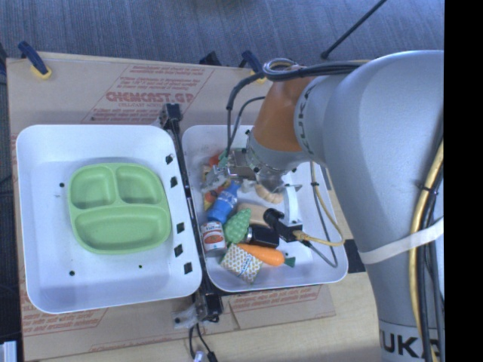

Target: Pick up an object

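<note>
Camera view from above has the grey arm [362, 127] leaning in from the right and reaching down into the right bin [332, 266], its gripper [240, 173] low among a heap of small things at the bin's upper middle. Whether it is released or clenched on something I cannot tell; the wrist hides it.

No single target is set. The candidates all lie in the right bin: a blue bottle [223, 202] just below the gripper, a green knobbly piece [238, 225], a small can [213, 237] with a red label, an orange carrot-shaped toy [264, 255] and a patterned packet [241, 263] near the front wall. The left bin [30, 202] bears a green divided plate [119, 207].

To do this well, I would say the arm should commit to one piece lying free at the heap's edge, come straight down, and lift slowly so neighbours do not drag along.

Printed in red on the cardboard [143, 89] under the bins is "CHEMCAST GP". Letters on the arm's base begin "UK". The can's label is too small to read.
</note>
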Tool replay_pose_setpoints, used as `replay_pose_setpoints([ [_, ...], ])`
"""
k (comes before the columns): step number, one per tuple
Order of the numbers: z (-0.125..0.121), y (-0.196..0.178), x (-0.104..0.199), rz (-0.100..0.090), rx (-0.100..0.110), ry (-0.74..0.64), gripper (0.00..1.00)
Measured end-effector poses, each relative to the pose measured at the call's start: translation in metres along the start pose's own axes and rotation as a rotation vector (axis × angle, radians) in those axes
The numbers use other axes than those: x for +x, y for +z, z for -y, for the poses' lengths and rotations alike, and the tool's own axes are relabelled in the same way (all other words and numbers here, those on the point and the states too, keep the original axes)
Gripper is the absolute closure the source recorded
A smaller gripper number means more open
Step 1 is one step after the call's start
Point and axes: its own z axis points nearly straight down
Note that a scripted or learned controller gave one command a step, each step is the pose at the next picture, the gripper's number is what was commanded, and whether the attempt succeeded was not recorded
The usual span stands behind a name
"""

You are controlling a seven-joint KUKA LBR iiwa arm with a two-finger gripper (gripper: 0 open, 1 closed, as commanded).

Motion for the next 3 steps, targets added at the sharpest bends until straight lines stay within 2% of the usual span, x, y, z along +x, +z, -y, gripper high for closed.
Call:
replay_pose_setpoints([
  [1, 0.000, 0.000, 0.000, 0.000, 0.000, 0.001, 0.00],
  [2, 0.000, -0.010, 0.000, 0.000, 0.003, -0.003, 1.00],
  [3, 0.031, -0.142, 0.021, 0.000, -0.003, 0.000, 1.00],
])
